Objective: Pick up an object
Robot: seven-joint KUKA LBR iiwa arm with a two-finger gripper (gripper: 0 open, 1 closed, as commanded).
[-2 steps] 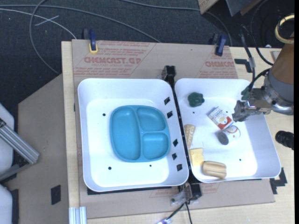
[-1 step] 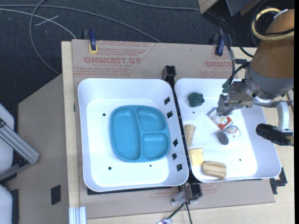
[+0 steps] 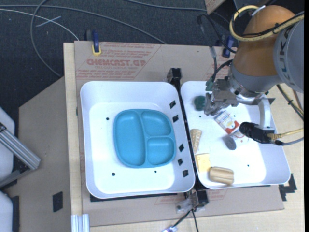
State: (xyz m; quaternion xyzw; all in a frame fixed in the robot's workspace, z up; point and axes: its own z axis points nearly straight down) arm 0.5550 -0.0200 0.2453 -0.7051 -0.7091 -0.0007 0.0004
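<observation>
A: Claw (image 3: pixel 211 108) pos?

B: Over the view-right shallow white plastic bin (image 3: pixel 270 170), upper-left part. It hangs off the grey arm w/ orange band (image 3: pixel 260 28), which comes in from view right. Claw sits between the small dark green lump (image 3: pixel 199 101) and the red-and-white packet (image 3: pixel 227 122), near both.

A: Apart or together?

B: Can't tell, wrist body covers it from this angle. Can't see contact w/ either item.

A: Where are the pickable objs?

B: Six loose in that bin.
- Green lump is by the bin's left wall, up top.
- Packet lies tilted, approx bin centre.
- Small grey pebble-like piece (image 3: pixel 230 142) is near the packet, on the side toward the viewer.
- Pale tan cracker strip (image 3: pixel 196 138) lies along the left wall, mid-height.
- Yellow square block (image 3: pixel 202 162) is next, toward the viewer from the strip.
- Light brown roll-shaped piece (image 3: pixel 221 176) is at the front rim, just beside the block. Touching or not, can't tell.

A: Other bin?

B: View-left shallow white plastic bin (image 3: pixel 89 129) holds one blue three-section plastic plate (image 3: pixel 144 138), flat, roughly centred, well apart from claw.

A: Underneath?

B: Both bins side by side on a tan board surface (image 3: pixel 120 62) w/ red print.
</observation>
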